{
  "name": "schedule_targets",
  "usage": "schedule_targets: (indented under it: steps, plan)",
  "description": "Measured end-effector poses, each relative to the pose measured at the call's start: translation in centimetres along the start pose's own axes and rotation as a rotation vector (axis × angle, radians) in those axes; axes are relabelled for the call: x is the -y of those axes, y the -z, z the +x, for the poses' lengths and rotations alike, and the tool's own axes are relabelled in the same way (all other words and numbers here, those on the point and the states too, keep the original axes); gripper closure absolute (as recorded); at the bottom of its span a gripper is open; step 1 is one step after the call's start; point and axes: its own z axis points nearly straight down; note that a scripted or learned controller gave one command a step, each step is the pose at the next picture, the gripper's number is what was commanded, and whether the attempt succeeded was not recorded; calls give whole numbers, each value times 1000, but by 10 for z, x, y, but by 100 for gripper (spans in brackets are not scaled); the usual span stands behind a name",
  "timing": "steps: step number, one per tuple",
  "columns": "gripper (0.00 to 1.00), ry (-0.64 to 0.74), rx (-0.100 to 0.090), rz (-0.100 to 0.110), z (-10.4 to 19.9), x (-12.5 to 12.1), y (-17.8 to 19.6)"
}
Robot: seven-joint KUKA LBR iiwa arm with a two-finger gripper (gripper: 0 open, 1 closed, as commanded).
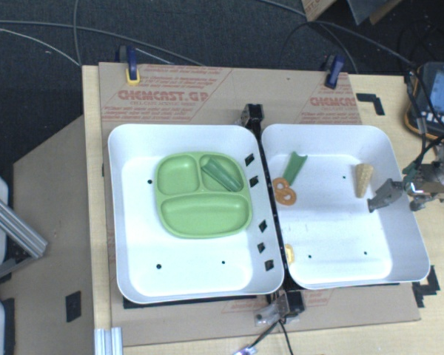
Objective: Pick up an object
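My gripper (399, 200) hangs over the right rim of the right bin (333, 272), its two grey fingers spread open with nothing between them. A cream cone-shaped piece (363, 179) lies just left of the gripper. Further left in the same bin are an orange pretzel (285, 191) and a green pod (294, 166) touching it. A small yellow bit (288, 254) sits by the divider. In the left bin (133, 265) a green divided plate (200, 217) holds a darker green piece (222, 173) in its upper right compartment.
Black clips (253, 114) run along the seam between the bins. Blue clamps (132, 63) hold the cardboard bench top at the back. Cables and a device (431, 98) lie off the right edge.
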Motion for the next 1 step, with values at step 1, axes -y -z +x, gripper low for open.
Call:
schedule_targets:
  steps: [1]
  plan:
    - [0,-1,-2,4,-5,-5,-59]
